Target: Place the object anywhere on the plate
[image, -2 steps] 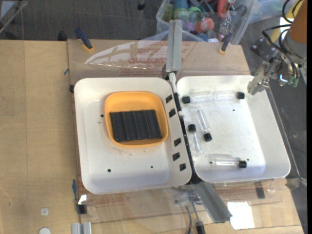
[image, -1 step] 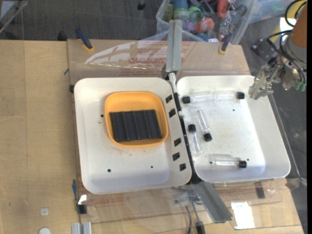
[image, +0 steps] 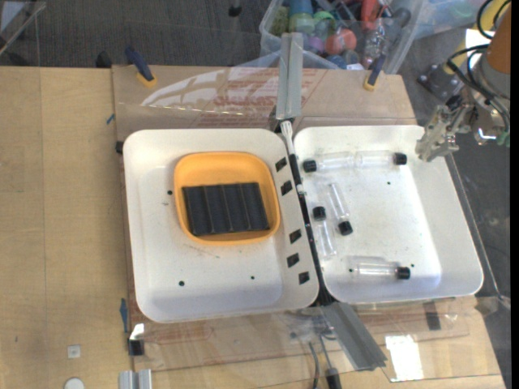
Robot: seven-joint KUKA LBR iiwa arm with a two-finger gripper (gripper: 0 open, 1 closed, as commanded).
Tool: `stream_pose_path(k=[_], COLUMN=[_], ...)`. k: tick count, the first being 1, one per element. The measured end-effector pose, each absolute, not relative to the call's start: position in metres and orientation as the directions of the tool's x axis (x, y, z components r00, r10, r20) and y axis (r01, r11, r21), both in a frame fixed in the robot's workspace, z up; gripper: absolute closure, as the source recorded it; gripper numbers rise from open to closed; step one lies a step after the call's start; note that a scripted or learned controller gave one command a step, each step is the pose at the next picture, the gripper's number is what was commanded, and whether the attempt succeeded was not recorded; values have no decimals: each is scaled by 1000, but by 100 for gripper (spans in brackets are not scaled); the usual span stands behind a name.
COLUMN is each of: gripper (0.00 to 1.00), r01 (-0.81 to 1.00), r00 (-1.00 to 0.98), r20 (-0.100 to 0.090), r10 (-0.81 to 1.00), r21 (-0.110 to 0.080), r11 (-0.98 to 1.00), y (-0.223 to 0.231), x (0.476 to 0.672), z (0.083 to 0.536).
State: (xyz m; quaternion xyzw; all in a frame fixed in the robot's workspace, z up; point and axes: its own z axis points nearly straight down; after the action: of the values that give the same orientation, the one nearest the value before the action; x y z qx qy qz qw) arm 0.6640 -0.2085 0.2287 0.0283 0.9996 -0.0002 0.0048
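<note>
An orange plate [image: 220,163] sits in the left bin [image: 154,282]. A black ribbed rectangular block [image: 225,208] lies flat on it and covers most of its middle. My gripper [image: 432,146] hangs at the far right corner of the right bin [image: 438,241], well away from the plate. It looks open, with nothing between its fingers.
Several clear tubes with black caps lie in the right bin: one [image: 353,160] along the back, two [image: 332,213] near the divider, one [image: 377,268] at the front. A metal bar [image: 289,79] stands behind the bins. A tub of toys [image: 340,14] sits at the back.
</note>
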Motion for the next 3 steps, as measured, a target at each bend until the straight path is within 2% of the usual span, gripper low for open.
stream_pose_path(k=[1, 2, 3], gripper=[100, 100, 0], r01=[106, -134, -134], r00=[-994, -991, -991], r20=[-10, -10, -10], r10=[106, -134, -134], r21=[1, -1, -1], r11=[994, 991, 991], y=[-221, -221, -222], x=[664, 665, 665], z=[233, 258, 258])
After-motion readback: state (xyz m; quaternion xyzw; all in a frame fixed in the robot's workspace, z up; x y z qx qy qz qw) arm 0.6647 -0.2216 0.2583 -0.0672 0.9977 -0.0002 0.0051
